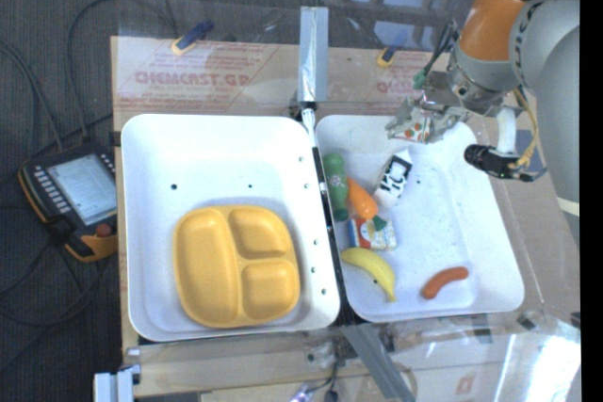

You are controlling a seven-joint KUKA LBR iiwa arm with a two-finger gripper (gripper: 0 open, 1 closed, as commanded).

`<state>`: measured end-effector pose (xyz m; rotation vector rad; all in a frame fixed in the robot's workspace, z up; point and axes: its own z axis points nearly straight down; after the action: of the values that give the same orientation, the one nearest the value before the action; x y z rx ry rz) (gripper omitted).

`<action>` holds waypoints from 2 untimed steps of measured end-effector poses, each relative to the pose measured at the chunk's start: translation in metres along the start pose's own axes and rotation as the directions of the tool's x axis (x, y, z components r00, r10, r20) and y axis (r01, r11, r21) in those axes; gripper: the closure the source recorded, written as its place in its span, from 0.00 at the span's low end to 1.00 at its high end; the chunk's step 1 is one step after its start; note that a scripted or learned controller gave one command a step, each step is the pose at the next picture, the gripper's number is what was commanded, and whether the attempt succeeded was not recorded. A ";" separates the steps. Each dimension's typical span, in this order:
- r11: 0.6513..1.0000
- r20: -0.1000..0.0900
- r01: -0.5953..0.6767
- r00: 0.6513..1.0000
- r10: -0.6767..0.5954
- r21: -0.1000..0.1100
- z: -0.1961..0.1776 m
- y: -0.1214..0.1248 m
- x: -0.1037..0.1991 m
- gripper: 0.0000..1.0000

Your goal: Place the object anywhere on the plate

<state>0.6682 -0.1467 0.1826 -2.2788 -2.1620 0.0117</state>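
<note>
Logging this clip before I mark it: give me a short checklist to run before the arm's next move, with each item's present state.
1. Plate lies flat in the left bin, all three compartments free: ok.
2. Gripper holds an object: cannot tell, the fingers are unclear.
3. Gripper is over the right bin's far edge, apart from the plate: ok for a pick, not ok for a place.
4. Objects to pick are there: banana, sausage, carrot, small carton: ok.
5. Carrot, green item and small box lie crowded by the divider: not ok for a clean grasp.
</note>
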 end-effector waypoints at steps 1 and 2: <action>1.000 -0.005 0.004 1.000 -0.004 0.001 0.002 -0.060 0.092 1.00; 0.991 -0.005 0.137 0.991 -0.137 0.001 -0.022 -0.111 0.158 1.00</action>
<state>0.5658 0.0167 0.2048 -2.1224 -2.3099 0.0073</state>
